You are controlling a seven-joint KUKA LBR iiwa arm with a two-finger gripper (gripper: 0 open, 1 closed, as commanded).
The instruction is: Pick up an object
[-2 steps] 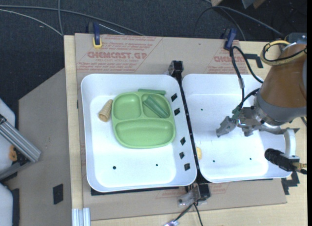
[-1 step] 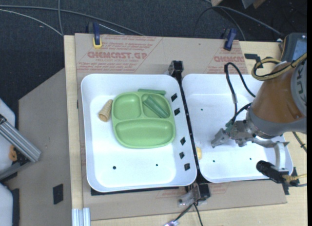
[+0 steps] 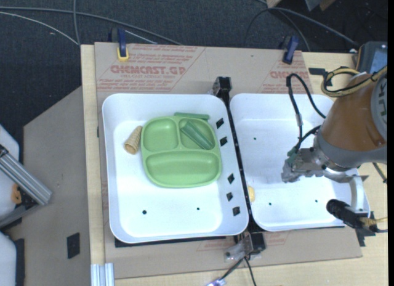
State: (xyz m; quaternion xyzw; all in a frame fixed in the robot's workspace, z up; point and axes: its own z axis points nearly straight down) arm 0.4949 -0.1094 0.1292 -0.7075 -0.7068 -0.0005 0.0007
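A green divided plate [image 3: 180, 151] lies in the left bin [image 3: 123, 211], with a darker green piece [image 3: 198, 133] in its upper right compartment. A tan cone-shaped object [image 3: 132, 140] rests on the bin floor just left of the plate. My gripper [image 3: 294, 169] hangs low over the middle of the right bin [image 3: 271, 217], far from those objects. The arm's orange band [image 3: 354, 115] and grey wrist cover most of it. A small yellow bit [image 3: 250, 195] shows at the divider between the bins.
Black clips [image 3: 221, 85] run along the divider between the bins. Blue clamps [image 3: 122, 43] hold the cardboard backing at the far edge. Cables [image 3: 295, 103] trail from the arm over the right bin. A metal rail [image 3: 24, 180] lies off the bench's left.
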